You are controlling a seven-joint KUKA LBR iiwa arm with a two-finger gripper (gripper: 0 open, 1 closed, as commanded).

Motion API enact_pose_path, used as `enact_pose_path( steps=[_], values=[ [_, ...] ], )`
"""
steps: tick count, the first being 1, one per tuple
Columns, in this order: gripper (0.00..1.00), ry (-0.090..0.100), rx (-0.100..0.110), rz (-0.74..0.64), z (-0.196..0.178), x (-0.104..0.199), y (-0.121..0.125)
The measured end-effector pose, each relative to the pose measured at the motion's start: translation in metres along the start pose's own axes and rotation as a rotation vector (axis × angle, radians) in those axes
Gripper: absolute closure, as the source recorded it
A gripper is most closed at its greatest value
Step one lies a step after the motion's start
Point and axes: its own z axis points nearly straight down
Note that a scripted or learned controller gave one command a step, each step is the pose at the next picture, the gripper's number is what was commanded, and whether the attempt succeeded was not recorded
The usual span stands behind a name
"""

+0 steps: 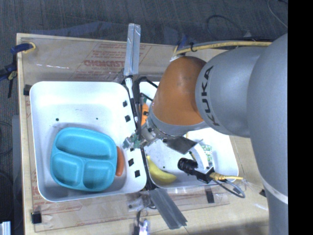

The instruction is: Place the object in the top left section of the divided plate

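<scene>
Nothing has been placed in the blue divided plate (85,159) yet; its sections lie bare. A banana (160,174) lies in the right bin (230,168), perhaps the object. The tool's state cannot be told.

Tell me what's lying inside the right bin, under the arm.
A yellow banana lies near the right bin's front left corner. The arm covers most of that bin, so whatever else sits beneath it is hidden.
</scene>
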Motion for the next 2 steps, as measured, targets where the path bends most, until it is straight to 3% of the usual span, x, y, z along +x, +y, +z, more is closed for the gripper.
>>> enact_pose_path(
  steps=[1,2],
  values=[
    [1.0,0.0,0.002,0.021,0.019,0.017,0.099],
    [1.0,0.0,0.001,-0.123,0.017,0.065,0.04]
  ],
)
